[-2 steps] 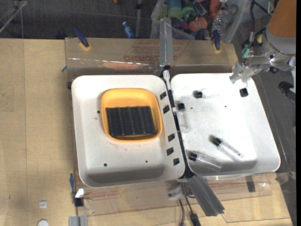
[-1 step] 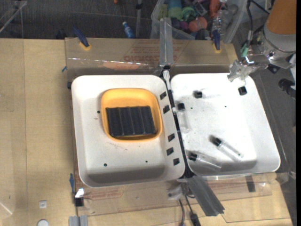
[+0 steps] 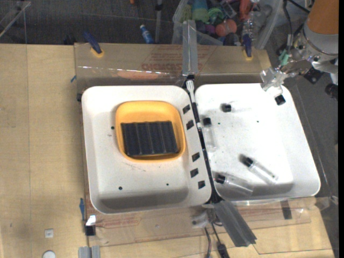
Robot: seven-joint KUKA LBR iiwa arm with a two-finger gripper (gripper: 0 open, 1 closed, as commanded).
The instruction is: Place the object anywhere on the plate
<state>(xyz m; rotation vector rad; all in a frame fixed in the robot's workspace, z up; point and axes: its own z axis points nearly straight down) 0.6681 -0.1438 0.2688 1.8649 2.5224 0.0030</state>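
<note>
Counter [image 3: 37, 144]: a light wooden surface; it carries the two white bins side by side.
Left bin [image 3: 99, 144]: shallow, white, with rounded corners; a few small dark specks lie on its floor.
Plate [image 3: 149, 112]: yellow-orange, with rounded corners; it sits in the middle of the left bin, a little toward the far side.
Dark ridged object [image 3: 149, 137]: a black rectangular piece with parallel grooves; it lies flat on the plate and covers most of its inner part.
Divider [image 3: 194, 138]: the two bins meet here; a row of small black marks runs along this edge.
Right bin [image 3: 301, 138]: white; it holds several small things that are well apart from each other.
Small black piece [image 3: 226, 108]: it is in the far part of the right bin.
Clear tube with black cap [image 3: 257, 167]: it lies slanted in the near part of the right bin.
Second clear tube [image 3: 232, 183]: it lies near the front left corner of the right bin, just beside the divider.
Arm [image 3: 325, 15]: grey with an orange band; it is at the upper right, over the far right corner of the right bin.
Pincer [image 3: 274, 78]: it is pale and blurred, at the far edge of the right bin; it seems to hold nothing, but I cannot tell whether its fingers are apart or together.
</note>
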